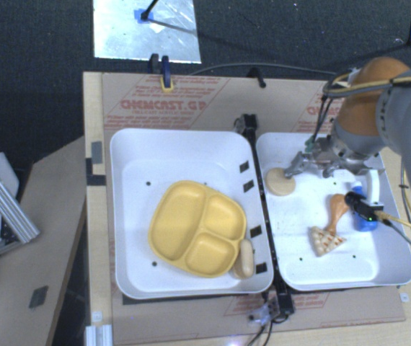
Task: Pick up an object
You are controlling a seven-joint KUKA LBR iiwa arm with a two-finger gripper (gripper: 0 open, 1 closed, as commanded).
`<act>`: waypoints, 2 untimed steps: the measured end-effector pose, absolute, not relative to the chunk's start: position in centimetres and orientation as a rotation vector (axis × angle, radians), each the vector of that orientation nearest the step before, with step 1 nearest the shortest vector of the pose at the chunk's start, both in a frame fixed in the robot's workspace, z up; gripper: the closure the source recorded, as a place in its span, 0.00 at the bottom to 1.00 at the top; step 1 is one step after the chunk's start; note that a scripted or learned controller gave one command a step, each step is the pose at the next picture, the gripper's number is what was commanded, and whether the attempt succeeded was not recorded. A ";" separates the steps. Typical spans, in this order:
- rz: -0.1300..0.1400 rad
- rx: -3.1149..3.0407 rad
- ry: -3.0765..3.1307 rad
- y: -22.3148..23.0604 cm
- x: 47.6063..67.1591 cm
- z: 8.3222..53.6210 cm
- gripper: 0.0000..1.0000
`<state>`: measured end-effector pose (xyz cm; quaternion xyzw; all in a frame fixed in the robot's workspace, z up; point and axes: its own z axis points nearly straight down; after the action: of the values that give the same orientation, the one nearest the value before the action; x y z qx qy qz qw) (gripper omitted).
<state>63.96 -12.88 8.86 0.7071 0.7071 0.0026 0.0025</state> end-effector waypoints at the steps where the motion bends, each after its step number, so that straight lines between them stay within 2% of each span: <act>1: 0.013 2.211 2.215 -12.9 64.2 10.3 1.00; 2: 0.006 2.216 2.218 -13.9 64.7 15.7 1.00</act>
<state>64.67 -13.94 15.71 0.7069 0.7073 0.0019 0.0032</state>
